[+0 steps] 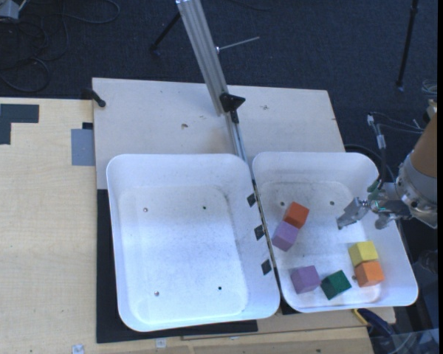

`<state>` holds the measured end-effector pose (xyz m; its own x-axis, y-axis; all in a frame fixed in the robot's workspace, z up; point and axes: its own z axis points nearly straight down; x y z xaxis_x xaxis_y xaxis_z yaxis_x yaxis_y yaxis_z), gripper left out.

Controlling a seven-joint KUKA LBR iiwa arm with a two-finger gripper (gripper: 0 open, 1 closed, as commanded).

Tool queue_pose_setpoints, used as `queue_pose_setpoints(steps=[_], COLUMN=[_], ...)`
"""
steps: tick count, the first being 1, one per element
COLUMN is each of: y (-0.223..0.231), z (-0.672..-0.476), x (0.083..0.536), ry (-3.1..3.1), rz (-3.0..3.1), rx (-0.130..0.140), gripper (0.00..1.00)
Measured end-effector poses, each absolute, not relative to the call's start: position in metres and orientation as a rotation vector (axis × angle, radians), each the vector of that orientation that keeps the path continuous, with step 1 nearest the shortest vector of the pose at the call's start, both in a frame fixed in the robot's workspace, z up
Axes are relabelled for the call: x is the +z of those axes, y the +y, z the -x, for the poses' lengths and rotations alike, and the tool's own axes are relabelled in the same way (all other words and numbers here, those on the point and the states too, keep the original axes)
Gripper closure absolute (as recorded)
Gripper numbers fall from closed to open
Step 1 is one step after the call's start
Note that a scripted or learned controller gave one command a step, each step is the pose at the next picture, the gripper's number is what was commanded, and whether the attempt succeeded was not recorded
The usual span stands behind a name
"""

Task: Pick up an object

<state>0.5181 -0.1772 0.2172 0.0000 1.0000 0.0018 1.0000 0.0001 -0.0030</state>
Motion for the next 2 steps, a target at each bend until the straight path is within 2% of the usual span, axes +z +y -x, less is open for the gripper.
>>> queue_pose_setpoints(steps=[1,2], y=[-0.109,-0.102], z=[-0.554,-0.614], x=[0.122,0.09], ry=[-2.224,-2.225], rz=[2.215,2.221], rx=[0.001,-0.003], gripper=[0.0,0.0])
